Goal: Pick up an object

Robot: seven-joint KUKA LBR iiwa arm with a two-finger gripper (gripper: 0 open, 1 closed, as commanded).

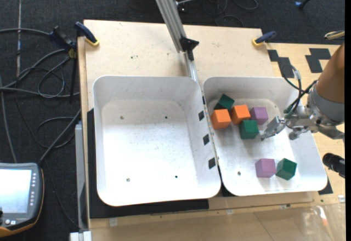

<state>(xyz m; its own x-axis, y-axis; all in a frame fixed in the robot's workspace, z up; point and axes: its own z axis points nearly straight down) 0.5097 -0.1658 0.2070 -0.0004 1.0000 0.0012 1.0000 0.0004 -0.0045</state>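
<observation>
1. While the arm reaches in from the right edge of the frame, you are at the approach step: the gripper (pixel 272 129) sits over the right bin (pixel 307 179), at its right-middle, and nothing is between the jaws.
2. You can see the jaws as 2 thin prongs aimed toward the left of the frame, slightly parted at the tips; I judge them spread rather than pressed together, though the gap is small at this size.
3. Your nearest candidates are the green cube (pixel 248 128), just left of the prong tips, and the purple cube (pixel 259 114) just above and left of them.
4. Those 2 sit in a tight cluster at the upper middle of the right bin with 2 orange cubes (pixel 221 118) and a dark green cube (pixel 224 103); several look to be touching, so a descent there risks a prong landing on a neighbour.
5. Lower in the same bin, another purple cube (pixel 265 167) and a second green cube (pixel 286 168) lie side by side, well apart from the cluster.
6. Since every piece is a cube, you have no long axis to align with; only face direction matters. The nearest green cube looks roughly square to the bin walls, the lower green one turned.
7. Your next move calls for centring over 1 cube, squaring to its faces, then lowering.
</observation>
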